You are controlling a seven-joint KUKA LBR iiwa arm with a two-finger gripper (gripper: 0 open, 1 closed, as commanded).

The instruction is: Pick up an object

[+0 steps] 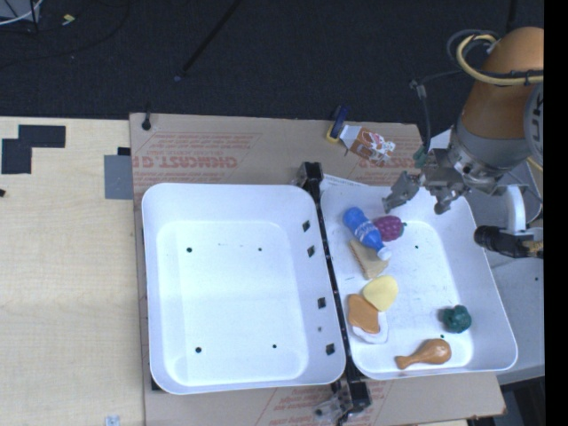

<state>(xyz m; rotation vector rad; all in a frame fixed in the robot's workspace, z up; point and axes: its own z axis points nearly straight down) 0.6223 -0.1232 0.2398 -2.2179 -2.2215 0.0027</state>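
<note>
The right bin point(479, 278) holds several objects: a blue bottle point(361, 227), a purple fruit point(389, 228), a tan wedge point(364, 259), a yellow lemon-like piece point(381, 292), an orange and white piece point(364, 316), a dark green lump point(456, 319) and an orange drumstick point(425, 355). My gripper point(424, 197) hangs above the bin's back edge, to the right of and behind the purple fruit. Its two fingers are spread apart, open, with nothing between them.
The left bin point(169, 211) lies beside the right one, with a black divider point(321, 264) between them. A small printed packet point(366, 144) lies on the cardboard behind the right bin. A black fitting point(506, 238) sticks out at the right.
</note>
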